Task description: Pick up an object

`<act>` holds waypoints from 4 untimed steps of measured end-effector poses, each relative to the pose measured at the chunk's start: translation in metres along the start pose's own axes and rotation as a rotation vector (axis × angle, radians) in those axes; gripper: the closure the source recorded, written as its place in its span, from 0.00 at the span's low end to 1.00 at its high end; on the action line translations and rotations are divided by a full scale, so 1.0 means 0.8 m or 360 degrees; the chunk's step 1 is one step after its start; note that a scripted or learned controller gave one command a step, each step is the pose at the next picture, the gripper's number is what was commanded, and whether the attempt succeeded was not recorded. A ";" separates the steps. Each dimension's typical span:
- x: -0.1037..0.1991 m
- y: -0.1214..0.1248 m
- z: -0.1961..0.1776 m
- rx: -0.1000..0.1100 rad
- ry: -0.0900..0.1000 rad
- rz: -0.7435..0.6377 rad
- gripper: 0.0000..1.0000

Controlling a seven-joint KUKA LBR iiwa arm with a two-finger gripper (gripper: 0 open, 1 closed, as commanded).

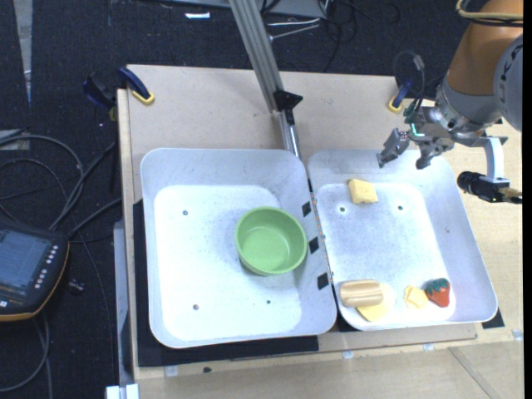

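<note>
Gripper (409, 150) — fingers spread, nothing between them, above the right bin's (465, 223) far rim. Nearest: yellow block (362, 191), just below. We judge the risk — descending onto the rim, missing the block.

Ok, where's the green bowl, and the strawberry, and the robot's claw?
green bowl (270, 239): camera view, on its inside bottom, in the left bin.
strawberry (438, 293): camera view, on its red body, near corner of the right bin.
gripper (407, 154): camera view, midway between its open fingertips.
</note>
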State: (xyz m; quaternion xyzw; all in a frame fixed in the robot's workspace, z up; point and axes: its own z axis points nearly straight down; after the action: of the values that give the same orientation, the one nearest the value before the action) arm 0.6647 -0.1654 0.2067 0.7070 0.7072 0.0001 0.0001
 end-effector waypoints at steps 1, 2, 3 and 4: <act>0.000 0.000 0.000 0.0000 0.0000 0.0000 0.00; 0.001 -0.001 0.053 0.0005 0.0001 -0.0001 0.00; 0.001 0.004 0.108 0.0006 0.0001 -0.0001 0.00; 0.001 0.006 0.136 -0.0008 -0.0002 -0.0001 0.00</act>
State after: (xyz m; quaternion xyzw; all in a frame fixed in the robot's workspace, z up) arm 0.6697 -0.1648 0.0982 0.7068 0.7074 0.0014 0.0023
